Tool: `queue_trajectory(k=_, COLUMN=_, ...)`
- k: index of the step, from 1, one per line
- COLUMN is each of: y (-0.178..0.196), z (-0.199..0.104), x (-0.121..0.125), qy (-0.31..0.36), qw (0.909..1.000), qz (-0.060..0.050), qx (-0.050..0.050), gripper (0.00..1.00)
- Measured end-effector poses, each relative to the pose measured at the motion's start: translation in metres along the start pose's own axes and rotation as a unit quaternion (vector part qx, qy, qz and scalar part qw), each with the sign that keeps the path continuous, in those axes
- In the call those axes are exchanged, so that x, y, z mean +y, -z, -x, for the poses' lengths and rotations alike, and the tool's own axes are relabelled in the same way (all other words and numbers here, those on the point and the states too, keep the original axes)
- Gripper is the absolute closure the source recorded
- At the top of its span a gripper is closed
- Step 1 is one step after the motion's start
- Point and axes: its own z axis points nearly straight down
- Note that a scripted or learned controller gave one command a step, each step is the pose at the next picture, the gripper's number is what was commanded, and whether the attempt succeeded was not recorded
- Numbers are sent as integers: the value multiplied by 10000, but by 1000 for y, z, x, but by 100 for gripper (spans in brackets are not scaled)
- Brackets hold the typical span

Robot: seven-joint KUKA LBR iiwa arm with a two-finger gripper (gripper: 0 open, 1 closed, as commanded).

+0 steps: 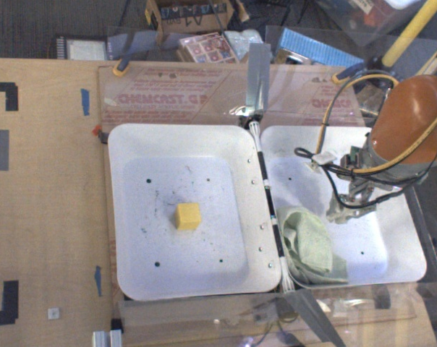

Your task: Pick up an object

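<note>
A small yellow block lies near the middle of the left bin. A crumpled pale green cloth rests against the near left corner of the right bin. My gripper hangs low over the right bin, just right of the cloth's upper edge, under the orange wrist band and a tangle of cables. I see nothing between its fingertips, and their spread is hidden from above.
A raised divider runs between the two bins. A clear plastic sheet and a metal bracket stand behind them. The wooden bench stretches to the left, and clutter lies beyond the far edge.
</note>
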Motion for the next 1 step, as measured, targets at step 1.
queue_trajectory(k=1, y=-15, z=-77, x=-12, qy=1891, qw=9820, qz=-9, qx=-2, gripper=100)
